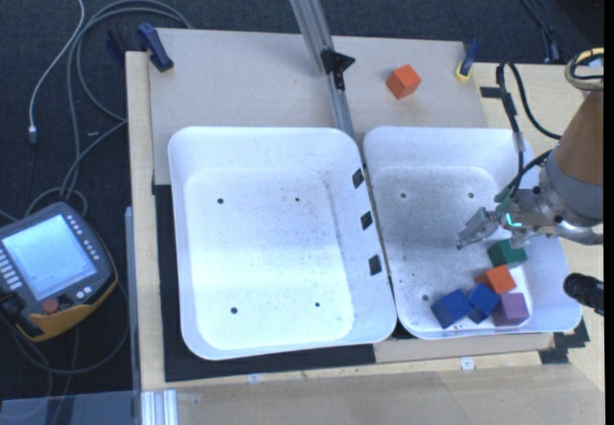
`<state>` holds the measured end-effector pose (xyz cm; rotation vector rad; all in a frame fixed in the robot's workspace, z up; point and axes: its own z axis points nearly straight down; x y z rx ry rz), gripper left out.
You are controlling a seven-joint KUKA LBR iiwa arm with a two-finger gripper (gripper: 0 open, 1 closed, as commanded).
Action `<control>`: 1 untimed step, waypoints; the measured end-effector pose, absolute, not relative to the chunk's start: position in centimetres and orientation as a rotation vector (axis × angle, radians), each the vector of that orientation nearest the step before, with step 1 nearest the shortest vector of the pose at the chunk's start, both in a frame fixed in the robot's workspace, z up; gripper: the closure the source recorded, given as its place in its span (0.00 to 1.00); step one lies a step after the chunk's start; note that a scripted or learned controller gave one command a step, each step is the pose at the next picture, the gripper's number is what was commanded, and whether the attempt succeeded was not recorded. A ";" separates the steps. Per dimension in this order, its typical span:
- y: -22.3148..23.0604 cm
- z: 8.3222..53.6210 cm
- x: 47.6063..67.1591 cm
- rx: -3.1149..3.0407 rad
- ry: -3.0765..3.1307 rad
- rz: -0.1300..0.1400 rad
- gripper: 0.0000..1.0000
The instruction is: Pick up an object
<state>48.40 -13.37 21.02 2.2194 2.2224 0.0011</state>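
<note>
The arm (585, 150) is reaching in from the right edge, its orange band sitting above a grey wrist (573, 198). The wrist is angling down and leftward, carrying the gripper (473, 231) low. The two grey fingers (477, 222) are pointing left and slightly down, lying close together with their tips spread a little apart. A small teal light is glowing at the gripper's base.

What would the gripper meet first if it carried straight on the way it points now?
Probably the bare floor of the right bin: the gripper points left and downward, away from the blocks, though depth is unclear.
</note>
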 end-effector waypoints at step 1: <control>-19.0 13.8 50.9 2.228 2.220 -0.005 0.00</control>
